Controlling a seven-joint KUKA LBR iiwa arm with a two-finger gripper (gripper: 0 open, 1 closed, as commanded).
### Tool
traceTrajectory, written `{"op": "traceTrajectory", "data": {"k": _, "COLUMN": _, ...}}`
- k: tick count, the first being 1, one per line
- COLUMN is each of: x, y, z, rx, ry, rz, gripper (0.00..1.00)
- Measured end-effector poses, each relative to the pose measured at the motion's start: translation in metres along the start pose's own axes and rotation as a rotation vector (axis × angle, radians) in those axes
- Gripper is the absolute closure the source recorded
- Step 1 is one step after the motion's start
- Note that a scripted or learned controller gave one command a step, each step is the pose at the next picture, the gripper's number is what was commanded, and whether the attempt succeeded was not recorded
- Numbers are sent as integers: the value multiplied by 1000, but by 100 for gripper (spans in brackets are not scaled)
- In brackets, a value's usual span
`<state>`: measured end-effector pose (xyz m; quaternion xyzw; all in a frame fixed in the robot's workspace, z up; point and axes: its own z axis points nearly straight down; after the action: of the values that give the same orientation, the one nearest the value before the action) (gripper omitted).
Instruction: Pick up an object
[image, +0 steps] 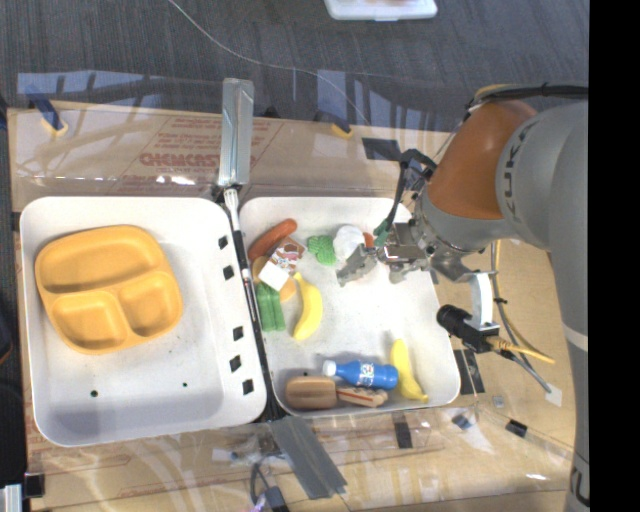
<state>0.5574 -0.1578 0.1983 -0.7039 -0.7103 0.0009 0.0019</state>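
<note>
The white crumpled object (348, 240) lies just left of my gripper (372, 262), toward the green toy (321, 249); whether my jaws are open I cannot tell.

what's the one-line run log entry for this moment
arm: over right white bin | gripper: above bin's upper middle, beside small white crumpled object | grasp: none seen | yellow divided plastic tray: left bin
</note>
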Motion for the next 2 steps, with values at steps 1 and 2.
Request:
{"op": "traceTrajectory", "data": {"k": 1, "x": 33, "y": 50, "z": 89, "rx": 0, "ry": -1, "rz": 217, "gripper": 0}}
{"op": "traceTrajectory", "data": {"k": 2, "x": 56, "y": 16, "z": 108, "rx": 2, "ry": 0, "rz": 74, "gripper": 0}}
